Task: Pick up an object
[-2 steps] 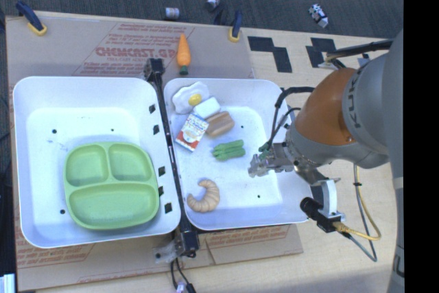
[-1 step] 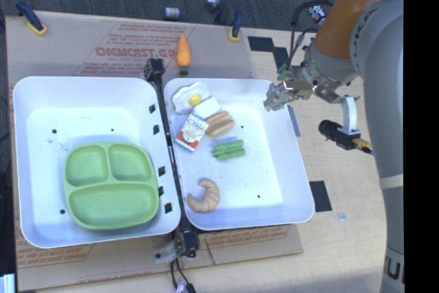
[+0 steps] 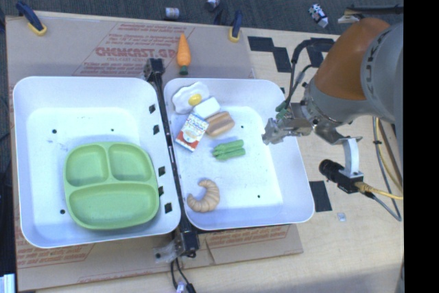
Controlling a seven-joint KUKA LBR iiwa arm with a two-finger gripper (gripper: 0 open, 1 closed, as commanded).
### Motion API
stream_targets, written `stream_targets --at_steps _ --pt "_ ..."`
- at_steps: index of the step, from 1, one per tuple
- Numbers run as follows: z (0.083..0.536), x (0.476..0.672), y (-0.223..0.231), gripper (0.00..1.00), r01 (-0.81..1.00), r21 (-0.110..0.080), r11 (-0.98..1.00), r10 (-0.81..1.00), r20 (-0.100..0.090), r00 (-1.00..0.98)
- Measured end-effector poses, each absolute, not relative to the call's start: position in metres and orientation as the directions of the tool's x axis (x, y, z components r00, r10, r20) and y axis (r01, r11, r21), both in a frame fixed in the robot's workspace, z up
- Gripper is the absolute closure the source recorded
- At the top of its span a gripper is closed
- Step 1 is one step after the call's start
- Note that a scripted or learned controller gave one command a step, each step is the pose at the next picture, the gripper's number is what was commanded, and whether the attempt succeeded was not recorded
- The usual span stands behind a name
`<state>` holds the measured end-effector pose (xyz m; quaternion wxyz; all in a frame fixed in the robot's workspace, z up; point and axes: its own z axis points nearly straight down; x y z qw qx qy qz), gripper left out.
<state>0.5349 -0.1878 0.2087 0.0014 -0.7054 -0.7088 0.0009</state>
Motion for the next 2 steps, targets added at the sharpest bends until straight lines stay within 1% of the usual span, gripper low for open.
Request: stream_targets --at_steps 1,2 --pt "0.248 0.483 -0.178 1.0 1.0 -0.002 0.004 1.0 0.001 -0.004" --pt "0.229 0.477 -0.164 1.0 1.0 -0.001 0.007 1.0 0.0 -0.007"
